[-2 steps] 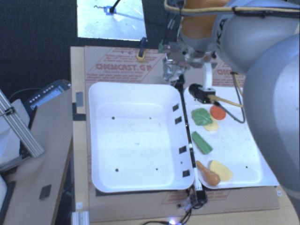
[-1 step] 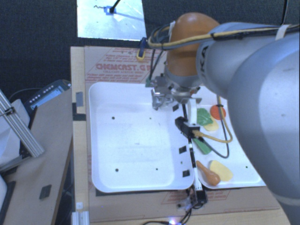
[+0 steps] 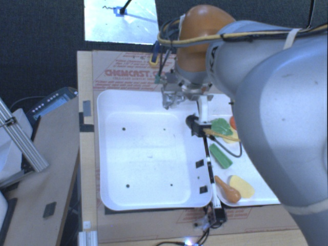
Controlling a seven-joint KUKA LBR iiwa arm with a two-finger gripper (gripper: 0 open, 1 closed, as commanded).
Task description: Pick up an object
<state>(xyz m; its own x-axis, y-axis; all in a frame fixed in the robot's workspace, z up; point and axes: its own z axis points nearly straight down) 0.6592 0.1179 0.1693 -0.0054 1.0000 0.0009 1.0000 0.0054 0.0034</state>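
Reaching in from the right, the arm (image 3: 266, 86) hangs its gripper (image 3: 169, 100) above the left bin's (image 3: 118, 201) far rim; I cannot tell the jaws' state. Cardboard (image 3: 128, 72) covers the worktop (image 3: 86, 158).

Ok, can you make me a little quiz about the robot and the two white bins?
1. True or false: the yellow piece lies in the bin on the view's right.
2. Where is the gripper? A) by the far rim of the view's left bin B) over the yellow piece C) outside both bins.
3. Fill in: the long thing touching the yellow piece is ___ coloured.
Key: 1 true; 2 A; 3 orange.
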